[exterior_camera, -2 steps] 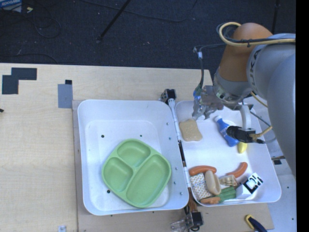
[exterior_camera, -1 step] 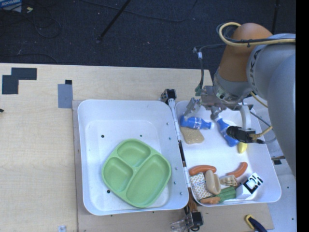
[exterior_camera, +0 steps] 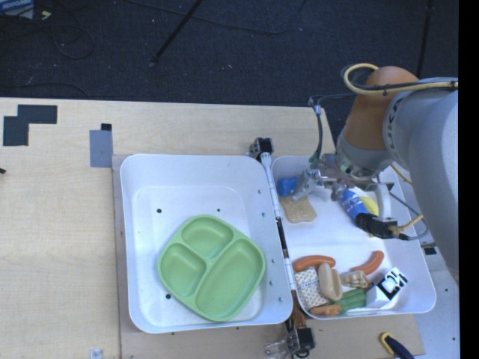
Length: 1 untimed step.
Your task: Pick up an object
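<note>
The grey arm (exterior_camera: 430, 148) comes in from the right side of the table, its thick body filling the upper right of the view. An orange band (exterior_camera: 374, 111) wraps it just above the wrist, and a yellowish cable loops over the top of that band. Below the band the wrist tilts down and to the left, ending in the pincer (exterior_camera: 305, 188), low over the back left corner of the right bin. Its metal fingers point left; their spacing is too blurred to read.

Grey arm (exterior_camera: 430, 137), orange band, looped cables.
</note>
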### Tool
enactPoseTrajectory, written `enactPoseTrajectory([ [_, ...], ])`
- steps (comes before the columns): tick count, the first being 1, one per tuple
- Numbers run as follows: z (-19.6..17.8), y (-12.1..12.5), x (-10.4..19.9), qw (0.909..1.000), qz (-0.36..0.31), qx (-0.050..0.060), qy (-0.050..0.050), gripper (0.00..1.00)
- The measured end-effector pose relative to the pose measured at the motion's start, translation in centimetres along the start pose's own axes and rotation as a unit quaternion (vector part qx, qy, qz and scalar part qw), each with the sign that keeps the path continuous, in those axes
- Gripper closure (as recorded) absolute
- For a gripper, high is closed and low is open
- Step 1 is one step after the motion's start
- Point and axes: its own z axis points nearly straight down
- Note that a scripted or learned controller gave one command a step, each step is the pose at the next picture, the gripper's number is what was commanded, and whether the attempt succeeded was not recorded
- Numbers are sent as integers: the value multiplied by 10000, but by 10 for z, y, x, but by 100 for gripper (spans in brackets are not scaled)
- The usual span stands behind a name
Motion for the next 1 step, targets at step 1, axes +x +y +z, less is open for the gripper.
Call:
enactPoseTrajectory([
  [1,24,-57,-26,10000,-4,-95,4,0],
])
